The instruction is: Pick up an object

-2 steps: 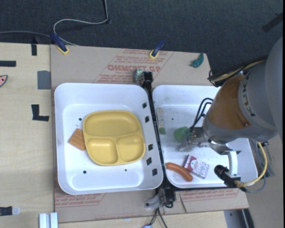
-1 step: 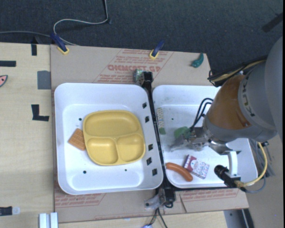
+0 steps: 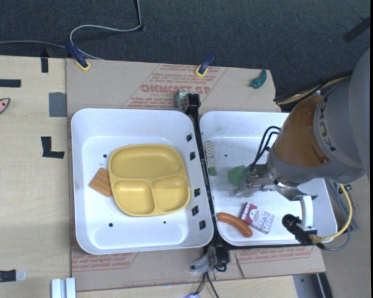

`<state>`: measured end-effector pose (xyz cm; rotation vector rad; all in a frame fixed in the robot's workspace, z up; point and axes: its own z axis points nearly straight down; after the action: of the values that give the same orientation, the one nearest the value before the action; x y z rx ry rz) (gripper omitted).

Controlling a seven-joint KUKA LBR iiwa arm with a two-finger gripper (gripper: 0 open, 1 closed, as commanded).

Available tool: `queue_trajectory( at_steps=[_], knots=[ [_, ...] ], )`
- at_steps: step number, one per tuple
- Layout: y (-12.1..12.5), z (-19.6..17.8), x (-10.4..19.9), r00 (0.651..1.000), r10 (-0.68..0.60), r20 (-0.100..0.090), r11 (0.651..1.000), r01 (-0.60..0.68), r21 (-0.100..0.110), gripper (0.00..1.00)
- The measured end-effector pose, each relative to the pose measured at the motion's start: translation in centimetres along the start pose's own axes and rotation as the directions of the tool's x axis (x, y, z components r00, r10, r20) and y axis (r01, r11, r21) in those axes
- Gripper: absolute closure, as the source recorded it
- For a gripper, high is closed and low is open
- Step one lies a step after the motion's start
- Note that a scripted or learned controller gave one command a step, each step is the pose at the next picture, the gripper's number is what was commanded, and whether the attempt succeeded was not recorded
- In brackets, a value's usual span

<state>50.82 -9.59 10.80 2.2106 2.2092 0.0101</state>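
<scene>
Arm: big and grey, reaching into the right bin (image 3: pixel 336 219) from 3 o'clock.
Hand: the gripper (image 3: pixel 247 184) is low, right by a green thing (image 3: pixel 237 175); I cannot tell its state.
Other things: a hot dog (image 3: pixel 234 224) and a small red pack (image 3: pixel 256 218) at 6 o'clock of the gripper.
Left bin (image 3: pixel 87 166): a yellow tray (image 3: pixel 149 179) and a cracker (image 3: pixel 101 182).
Done so far: nothing looks lifted yet.
Left to do: grab and lift.

Pretty even overhead light, white bins (image 3: pixel 87 166) a bit blown out, soft shadows, whole frame slightly fuzzy and low-res.
</scene>
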Motion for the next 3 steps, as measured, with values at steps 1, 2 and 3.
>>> queue_trajectory(
  at_steps=[1, 2, 3],
  knots=[
    [0.0, 0.0, 0.0, 1.000, 0.000, 0.000, 1.000, 0.000, 0.000, 0.00],
    [-1.2, 2.2, -0.4, 1.000, -0.002, -0.006, 1.000, 0.002, 0.012, 0.00],
    [-1.1, 1.2, -0.5, 1.000, -0.001, -0.004, 1.000, 0.001, 0.011, 1.00]
  ],
)
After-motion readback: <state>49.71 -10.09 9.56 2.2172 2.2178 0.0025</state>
